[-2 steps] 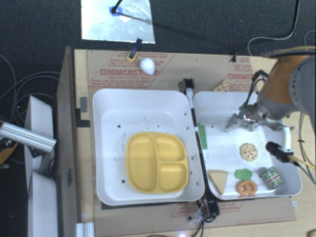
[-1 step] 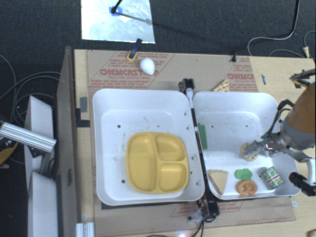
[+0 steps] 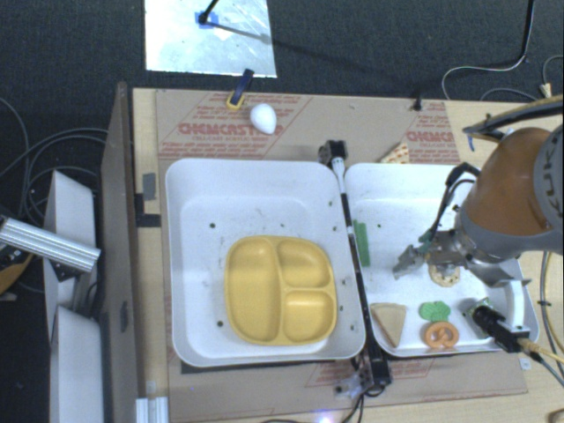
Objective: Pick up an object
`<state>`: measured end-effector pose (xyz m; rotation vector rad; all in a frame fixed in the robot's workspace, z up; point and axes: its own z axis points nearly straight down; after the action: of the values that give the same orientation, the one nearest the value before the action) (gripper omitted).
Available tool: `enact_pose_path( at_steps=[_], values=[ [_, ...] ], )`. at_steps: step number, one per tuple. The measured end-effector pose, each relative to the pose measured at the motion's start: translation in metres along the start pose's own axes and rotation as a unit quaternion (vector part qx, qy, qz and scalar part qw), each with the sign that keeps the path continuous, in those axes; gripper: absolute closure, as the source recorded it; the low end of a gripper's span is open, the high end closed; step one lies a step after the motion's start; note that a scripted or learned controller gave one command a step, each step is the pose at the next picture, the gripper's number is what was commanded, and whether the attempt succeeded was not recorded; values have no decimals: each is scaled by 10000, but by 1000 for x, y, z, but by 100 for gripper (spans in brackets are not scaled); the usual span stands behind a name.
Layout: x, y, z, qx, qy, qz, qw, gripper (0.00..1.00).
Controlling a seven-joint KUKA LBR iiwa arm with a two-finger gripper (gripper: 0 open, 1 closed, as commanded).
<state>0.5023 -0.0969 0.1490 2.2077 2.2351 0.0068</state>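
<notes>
Hanging inside the right bin (image 3: 397, 173), the tool (image 3: 434, 256), grip state unclear, has a cookie (image 3: 447, 277) just beside it, bare floor leftward.

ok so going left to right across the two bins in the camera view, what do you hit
yellow divided plate → green stick → tan wedge → pretzel
</notes>
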Motion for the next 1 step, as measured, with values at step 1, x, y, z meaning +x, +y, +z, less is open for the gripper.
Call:
enact_pose_path(
  at_steps=[1],
  values=[
    [-97, 64, -51, -50, -60, 73, 9999, 0]
  ],
)
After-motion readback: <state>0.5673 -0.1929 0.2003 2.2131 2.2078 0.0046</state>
